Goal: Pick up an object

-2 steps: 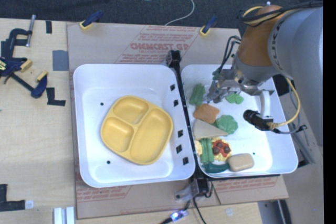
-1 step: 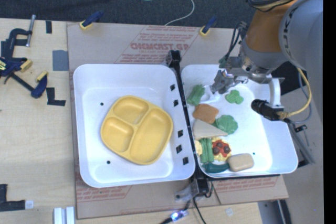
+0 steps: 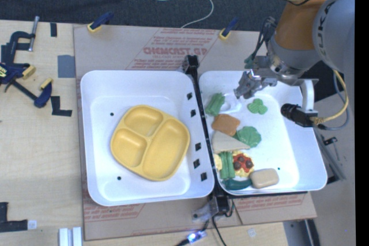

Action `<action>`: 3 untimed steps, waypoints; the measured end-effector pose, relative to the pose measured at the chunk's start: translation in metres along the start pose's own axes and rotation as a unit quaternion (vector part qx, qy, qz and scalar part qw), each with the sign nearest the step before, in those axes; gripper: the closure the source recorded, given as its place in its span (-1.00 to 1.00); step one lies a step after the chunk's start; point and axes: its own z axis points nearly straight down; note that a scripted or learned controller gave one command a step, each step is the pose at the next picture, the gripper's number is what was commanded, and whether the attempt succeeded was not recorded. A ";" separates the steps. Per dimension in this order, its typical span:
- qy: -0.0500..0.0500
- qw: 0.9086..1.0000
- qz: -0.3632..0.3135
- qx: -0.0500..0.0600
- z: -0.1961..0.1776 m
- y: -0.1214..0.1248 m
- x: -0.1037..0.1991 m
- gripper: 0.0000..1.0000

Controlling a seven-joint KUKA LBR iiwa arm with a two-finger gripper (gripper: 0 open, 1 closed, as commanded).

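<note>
Near: bun [image 3: 264,178], light, rigid. Gripper [image 3: 247,88] over far broccoli [image 3: 256,106]; finger spread untellable. Small plastic, slippery; pinch sides.

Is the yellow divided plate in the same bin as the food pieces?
No, the yellow divided plate lies in the left bin; the food pieces lie in the right bin.

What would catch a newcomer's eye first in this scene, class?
The yellow divided plate stands out, lying alone in the left bin. The right bin holds a jumble of toy food, green, brown and red. Above its far end hangs the arm's hand, below the orange band.
</note>
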 end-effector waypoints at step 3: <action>0.000 1.000 0.000 0.001 0.003 -0.045 0.003 1.00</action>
